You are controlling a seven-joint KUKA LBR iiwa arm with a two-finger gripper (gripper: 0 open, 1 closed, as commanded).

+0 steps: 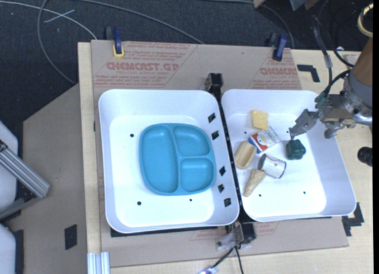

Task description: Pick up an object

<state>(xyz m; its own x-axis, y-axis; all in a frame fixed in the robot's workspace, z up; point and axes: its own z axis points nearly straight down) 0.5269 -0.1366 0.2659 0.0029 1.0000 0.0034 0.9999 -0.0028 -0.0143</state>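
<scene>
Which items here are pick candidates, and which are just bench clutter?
Job:
gripper
dark green object
yellow block
tan roll
cone
red-white-blue packet
white cup
right bin

Lying about:
blue divided plate
left bin
blue clamps

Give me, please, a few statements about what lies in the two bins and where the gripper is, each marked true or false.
1. The blue divided plate lies in the left bin. True.
2. The dark green object sits on the plate. False: it lies in the right bin.
3. The gripper is above the right bin. True.
4. The yellow block is between the gripper's fingers. False: it lies apart on the bin floor.
</scene>
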